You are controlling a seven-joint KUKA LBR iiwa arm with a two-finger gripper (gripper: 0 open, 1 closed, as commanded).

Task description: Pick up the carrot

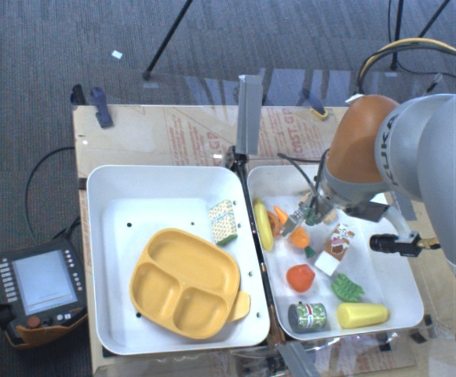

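The carrot (279,217) lies in the right bin (404,285) toward ten o'clock, just beside the banana (263,225), with the end effector (297,223) low at its three o'clock side — grip state I cannot tell.

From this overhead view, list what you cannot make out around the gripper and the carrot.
- Gripper: small and dark against the clutter, so its grip on anything cannot be judged.
- Carrot: partly covered by the gripper, so its full length is hidden.
- Small box: label print too small to read.
- Arm: cut off by the right edge, and it covers the right bin's far corner.
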